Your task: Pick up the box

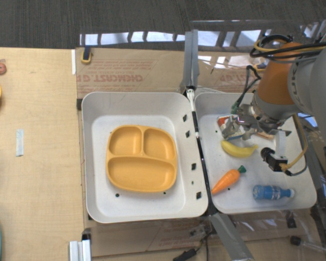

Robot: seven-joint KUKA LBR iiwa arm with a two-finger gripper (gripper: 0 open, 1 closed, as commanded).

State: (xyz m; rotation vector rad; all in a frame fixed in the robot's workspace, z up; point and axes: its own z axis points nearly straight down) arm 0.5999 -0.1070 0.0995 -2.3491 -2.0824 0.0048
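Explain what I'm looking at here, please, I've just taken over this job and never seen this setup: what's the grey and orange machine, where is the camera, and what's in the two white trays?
You are seeing one fixed camera above a bench, looking down at a slant. The grey machine with the orange band is a robot arm reaching in from the right. Its end effector hangs low over the right bin, just above a banana. Something small and reddish sits beside it, too hidden to name; it could be the box. Whether anything is gripped cannot be told. The right bin also holds a toy carrot and a blue bottle lying on its side. The left bin holds a yellow divided plate with three compartments. Cardboard lies behind the bins.
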